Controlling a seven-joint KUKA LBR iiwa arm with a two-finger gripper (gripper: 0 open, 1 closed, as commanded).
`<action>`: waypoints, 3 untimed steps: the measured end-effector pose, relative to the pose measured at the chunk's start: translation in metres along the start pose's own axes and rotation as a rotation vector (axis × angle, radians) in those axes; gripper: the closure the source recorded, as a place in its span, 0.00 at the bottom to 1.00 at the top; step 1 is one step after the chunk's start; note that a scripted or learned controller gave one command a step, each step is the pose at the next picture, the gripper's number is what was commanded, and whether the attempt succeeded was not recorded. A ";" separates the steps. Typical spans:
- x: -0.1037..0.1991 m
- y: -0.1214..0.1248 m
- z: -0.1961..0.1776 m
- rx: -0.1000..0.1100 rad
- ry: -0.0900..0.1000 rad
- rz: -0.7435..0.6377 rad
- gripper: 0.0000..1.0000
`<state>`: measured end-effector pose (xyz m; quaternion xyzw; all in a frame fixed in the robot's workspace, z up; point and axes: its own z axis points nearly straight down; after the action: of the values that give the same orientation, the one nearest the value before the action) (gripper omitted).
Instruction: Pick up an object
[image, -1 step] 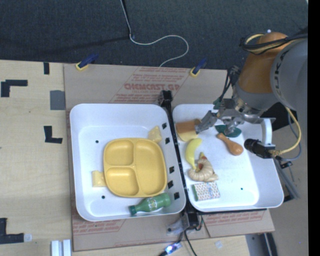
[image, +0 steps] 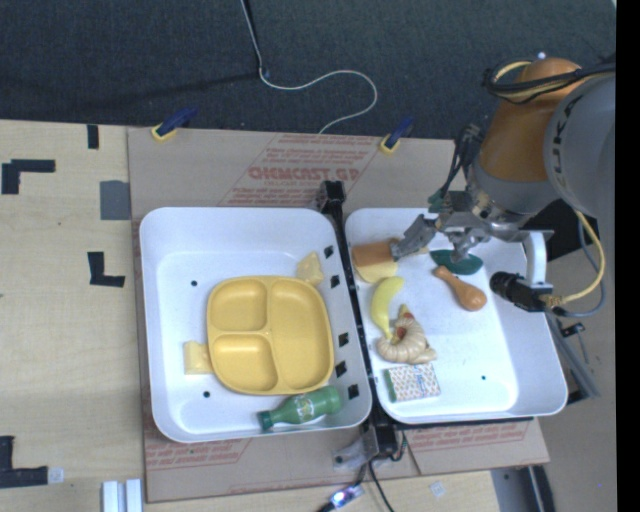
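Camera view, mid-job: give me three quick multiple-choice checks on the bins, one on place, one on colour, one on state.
1. Where is the bottle?
A. right bin
B. left bin
C. off the bench

2. What colour is the tray?
A. yellow
B. red
C. blue

3. How does the bottle rest?
A. upright
B. on its side
C. on the tray

Answers:
1 B, it sits at the left bin's near edge.
2 A, the divided tray is plainly yellow.
3 B, it lies lengthwise on the bin floor, beside the tray.

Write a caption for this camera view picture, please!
Robot pincer hovers over right bin toys; yellow tray fills left bin.
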<state>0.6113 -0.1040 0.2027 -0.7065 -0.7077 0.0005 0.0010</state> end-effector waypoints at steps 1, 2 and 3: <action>0.000 -0.004 0.064 0.004 -0.001 0.001 0.00; 0.001 -0.005 0.118 0.005 -0.001 0.000 0.00; 0.002 -0.004 0.105 0.002 0.000 -0.001 1.00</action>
<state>0.6067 -0.1020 0.0975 -0.7061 -0.7081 0.0011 0.0015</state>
